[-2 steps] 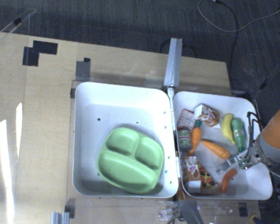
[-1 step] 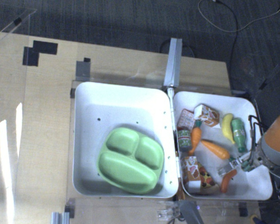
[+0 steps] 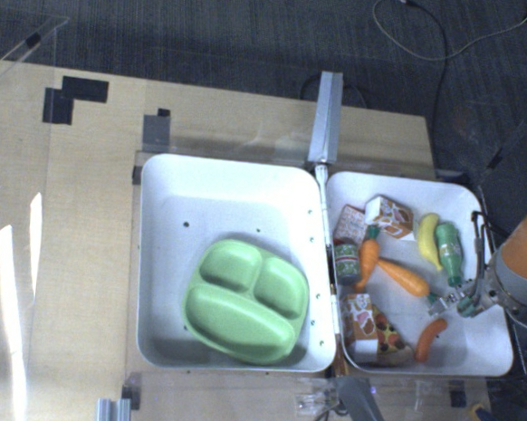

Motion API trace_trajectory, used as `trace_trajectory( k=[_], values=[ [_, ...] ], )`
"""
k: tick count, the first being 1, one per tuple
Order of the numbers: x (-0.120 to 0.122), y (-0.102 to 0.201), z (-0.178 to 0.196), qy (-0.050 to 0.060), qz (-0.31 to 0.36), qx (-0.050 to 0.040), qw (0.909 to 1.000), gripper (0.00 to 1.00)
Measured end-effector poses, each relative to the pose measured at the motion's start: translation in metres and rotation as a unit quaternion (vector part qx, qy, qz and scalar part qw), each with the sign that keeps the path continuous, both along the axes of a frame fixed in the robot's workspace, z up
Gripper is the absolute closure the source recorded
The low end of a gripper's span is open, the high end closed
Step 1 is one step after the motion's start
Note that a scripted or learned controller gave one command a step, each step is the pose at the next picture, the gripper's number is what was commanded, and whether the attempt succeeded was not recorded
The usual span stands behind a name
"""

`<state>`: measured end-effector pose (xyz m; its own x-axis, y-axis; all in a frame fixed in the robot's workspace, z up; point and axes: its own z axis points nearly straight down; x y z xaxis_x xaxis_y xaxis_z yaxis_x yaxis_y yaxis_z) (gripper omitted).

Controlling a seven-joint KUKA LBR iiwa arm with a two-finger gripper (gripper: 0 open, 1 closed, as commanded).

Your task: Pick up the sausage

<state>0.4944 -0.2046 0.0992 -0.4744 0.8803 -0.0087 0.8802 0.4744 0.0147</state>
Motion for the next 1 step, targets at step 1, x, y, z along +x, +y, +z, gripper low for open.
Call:
trace_trajectory(
  k=[1],
  values=[
    [-0.0001, -0.0001, 0.0, 0.0, -0.001, 0.0, 1.0, 0.0]
  ],
)
